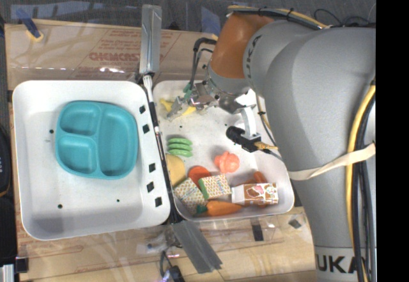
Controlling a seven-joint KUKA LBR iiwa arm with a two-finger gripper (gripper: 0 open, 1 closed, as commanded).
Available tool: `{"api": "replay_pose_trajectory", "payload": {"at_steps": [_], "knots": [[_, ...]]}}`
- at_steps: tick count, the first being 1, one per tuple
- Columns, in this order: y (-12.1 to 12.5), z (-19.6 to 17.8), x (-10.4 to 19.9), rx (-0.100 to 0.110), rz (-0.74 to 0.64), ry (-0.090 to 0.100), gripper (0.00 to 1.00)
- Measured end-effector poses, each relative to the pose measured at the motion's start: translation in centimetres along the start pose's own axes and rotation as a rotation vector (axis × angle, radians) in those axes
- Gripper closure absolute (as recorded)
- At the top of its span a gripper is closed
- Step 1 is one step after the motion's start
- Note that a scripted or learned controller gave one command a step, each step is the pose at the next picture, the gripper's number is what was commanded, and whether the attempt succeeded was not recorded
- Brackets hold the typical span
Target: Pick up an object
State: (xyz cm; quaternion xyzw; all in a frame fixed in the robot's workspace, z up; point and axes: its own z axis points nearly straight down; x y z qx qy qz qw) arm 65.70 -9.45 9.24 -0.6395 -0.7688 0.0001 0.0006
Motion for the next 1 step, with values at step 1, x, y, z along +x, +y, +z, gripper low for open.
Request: {"api": "replay_pose_trajectory", "payload": {"at_steps": [1], "knots": [[-1.33,-0.07,-7.18,-0.001,0.043,-0.002,0.00]]}}
